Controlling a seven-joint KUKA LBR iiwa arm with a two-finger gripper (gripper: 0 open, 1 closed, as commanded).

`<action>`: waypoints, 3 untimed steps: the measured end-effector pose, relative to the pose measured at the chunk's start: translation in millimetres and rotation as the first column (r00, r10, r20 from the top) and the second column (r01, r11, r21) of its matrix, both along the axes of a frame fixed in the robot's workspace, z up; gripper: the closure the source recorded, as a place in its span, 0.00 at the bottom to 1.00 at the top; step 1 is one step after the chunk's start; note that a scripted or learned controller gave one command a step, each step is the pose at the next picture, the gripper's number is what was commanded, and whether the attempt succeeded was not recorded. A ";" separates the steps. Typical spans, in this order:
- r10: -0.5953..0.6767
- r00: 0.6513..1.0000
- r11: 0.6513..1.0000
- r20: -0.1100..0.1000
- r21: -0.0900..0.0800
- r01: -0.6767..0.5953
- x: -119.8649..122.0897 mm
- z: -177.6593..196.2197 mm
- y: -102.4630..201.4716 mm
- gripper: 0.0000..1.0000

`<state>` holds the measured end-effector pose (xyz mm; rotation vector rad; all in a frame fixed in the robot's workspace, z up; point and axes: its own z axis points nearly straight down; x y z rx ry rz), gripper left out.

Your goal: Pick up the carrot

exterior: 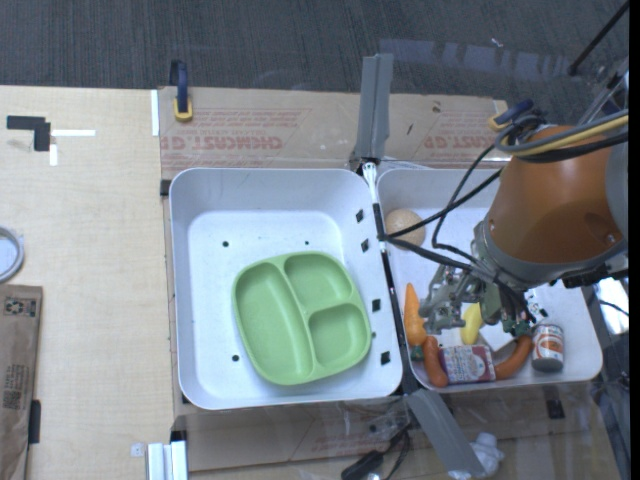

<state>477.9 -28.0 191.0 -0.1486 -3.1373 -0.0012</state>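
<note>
The carrot (411, 311) lies in the right bin (440, 193), hard against that bin's left wall, just past the divider from the left bin (200, 268) that holds the green divided plate (300, 318). Its long axis runs roughly parallel to that wall, one end toward the bin's far side and the other toward the near edge, where it meets a second orange-red piece (434, 361) lying close to the near left corner.

The gripper (452, 306) hangs below the arm's orange band (555, 203) over the middle of the right bin, so the carrot sits just beside it, on the side toward the left wall. Whether the jaws are apart or together cannot be told: the metal and cables at the wrist blur into a tangle there, and nothing is visibly held.

The coming move would seem to turn on a short shift toward the left wall, with the jaws set to close across the carrot's narrow width rather than along its length. The wall looks like the chief difficulty, leaving little room on that side of the carrot.

Clutter crowds the spot: a yellow item (471, 318) under the wrist, a red-labelled packet (466, 363) at the near edge, a small can (547, 346) toward the near right corner, and a pale round object (404, 224) at the far left.
</note>
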 end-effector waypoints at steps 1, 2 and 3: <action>-0.003 1.000 1.000 0.002 0.001 0.003 1.5 8.8 0.1 1.00; 0.519 0.855 0.855 0.004 0.000 -0.519 10.2 19.0 53.2 1.00; 0.864 0.503 0.503 0.004 0.000 -0.864 73.1 0.2 51.4 1.00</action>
